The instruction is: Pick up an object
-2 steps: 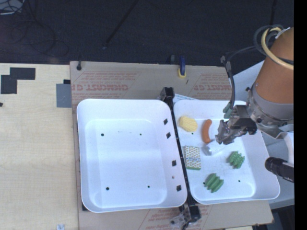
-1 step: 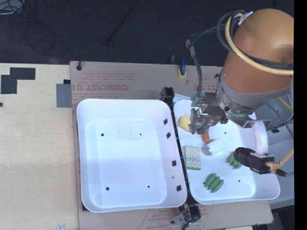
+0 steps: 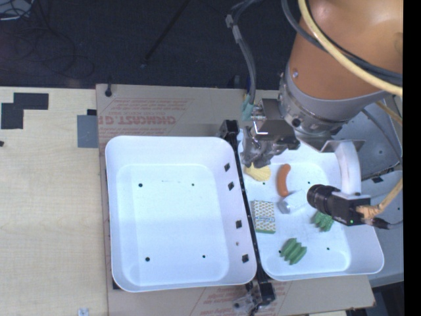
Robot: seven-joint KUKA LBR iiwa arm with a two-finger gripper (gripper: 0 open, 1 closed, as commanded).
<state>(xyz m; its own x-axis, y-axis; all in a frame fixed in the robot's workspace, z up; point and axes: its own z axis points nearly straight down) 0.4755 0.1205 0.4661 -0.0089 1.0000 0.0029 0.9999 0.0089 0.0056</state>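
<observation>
Nearest us, in the right bin, we see a green ridged toy, a patterned block, a second green piece and an orange sausage-shaped toy, all lying loose. Farther back, the gripper is low over a yellow object at the bin's far left; we cannot tell its finger state. We judge nothing lifted yet. The left bin sits alongside on a cardboard sheet atop the pale wooden bench, with dark floor beyond.

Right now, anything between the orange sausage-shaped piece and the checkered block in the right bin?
Camera view: a small grey piece lies between the orange sausage-shaped piece and the checkered block, on the right bin floor.
</observation>
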